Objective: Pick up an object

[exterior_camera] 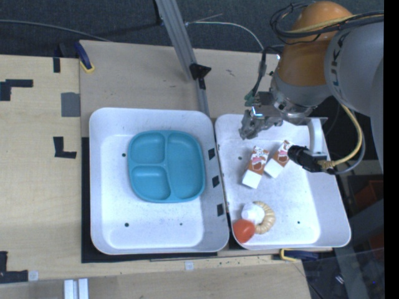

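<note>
My gripper (pixel 250 129) hangs over the back of the right bin (pixel 324 220), close to its far left corner. Whether anything is in its grip cannot be made out. Two small red-and-white cartons lie side by side in the middle of that bin: one (pixel 255 166) just below the gripper, the other (pixel 278 159) to its right. Near the bin's front lie a red tomato-like piece (pixel 244 230), a white piece (pixel 252 213) and a tan ring-shaped pastry (pixel 267 217), touching one another.
The left bin (pixel 109 226) holds a blue divided plate (pixel 166 166). A grey metal post (pixel 181 33) slants up from between the bins at the back. A black cable plug (pixel 305 157) hangs over the right bin's right side, beside the cartons.
</note>
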You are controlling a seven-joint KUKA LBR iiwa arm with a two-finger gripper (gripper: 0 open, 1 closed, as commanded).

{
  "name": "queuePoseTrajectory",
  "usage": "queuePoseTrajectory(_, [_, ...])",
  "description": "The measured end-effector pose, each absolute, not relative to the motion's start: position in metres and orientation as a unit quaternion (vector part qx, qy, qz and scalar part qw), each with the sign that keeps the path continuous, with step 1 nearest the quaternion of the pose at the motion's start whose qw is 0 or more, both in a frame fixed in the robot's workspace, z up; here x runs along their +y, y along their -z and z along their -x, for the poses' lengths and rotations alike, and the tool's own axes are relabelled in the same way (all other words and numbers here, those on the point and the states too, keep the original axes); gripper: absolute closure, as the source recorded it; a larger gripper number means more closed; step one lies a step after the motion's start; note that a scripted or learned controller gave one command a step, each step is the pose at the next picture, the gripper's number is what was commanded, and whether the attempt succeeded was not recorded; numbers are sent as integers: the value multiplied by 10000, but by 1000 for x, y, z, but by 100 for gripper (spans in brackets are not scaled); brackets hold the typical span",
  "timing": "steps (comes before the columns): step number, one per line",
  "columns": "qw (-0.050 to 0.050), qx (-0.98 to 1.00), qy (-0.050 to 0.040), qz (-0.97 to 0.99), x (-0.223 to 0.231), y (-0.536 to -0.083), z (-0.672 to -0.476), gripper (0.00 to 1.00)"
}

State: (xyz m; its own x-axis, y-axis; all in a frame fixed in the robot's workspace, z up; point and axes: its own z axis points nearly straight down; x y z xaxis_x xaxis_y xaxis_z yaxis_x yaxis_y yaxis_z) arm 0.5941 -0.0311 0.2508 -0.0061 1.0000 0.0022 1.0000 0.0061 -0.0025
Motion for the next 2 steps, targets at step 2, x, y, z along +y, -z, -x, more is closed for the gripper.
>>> queuePoseTrajectory(2, [19, -7096, -6, 7046, 64, -236, -546, 100])
